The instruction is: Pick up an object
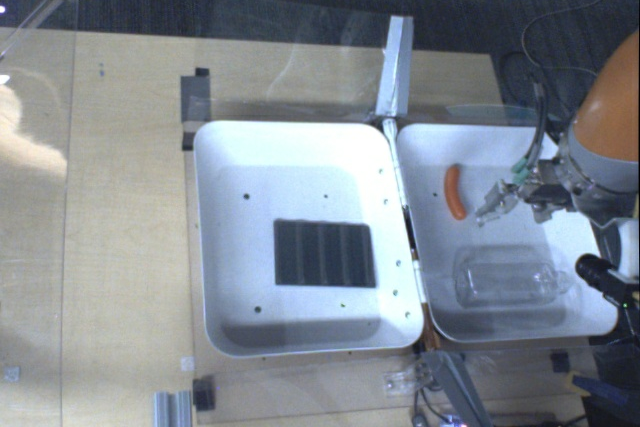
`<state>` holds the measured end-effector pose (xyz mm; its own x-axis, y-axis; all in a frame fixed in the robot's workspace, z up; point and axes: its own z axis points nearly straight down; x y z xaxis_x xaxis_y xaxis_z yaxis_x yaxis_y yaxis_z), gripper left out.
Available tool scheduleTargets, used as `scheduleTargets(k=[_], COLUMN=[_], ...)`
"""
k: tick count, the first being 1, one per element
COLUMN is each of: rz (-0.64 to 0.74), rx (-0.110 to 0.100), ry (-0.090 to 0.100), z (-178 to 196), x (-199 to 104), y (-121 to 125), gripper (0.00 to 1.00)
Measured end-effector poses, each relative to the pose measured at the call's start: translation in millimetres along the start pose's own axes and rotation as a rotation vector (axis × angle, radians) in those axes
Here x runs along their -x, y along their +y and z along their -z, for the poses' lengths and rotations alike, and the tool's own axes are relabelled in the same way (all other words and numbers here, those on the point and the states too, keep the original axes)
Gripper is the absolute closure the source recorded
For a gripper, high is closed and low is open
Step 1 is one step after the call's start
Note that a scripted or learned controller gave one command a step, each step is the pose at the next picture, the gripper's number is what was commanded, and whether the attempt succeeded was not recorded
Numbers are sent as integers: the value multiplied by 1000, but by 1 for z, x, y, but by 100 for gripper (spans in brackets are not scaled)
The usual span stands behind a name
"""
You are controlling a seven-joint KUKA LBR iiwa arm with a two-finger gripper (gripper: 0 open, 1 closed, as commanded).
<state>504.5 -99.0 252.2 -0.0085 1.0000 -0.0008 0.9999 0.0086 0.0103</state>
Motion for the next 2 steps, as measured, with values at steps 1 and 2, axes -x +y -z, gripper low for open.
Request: scheduleTargets(k=[1,2], rz=[-96,-82], rx=[-6,2], ry=[0,0], z=[-158,-165], x=[27,9], y=[45,103], gripper=[0,0])
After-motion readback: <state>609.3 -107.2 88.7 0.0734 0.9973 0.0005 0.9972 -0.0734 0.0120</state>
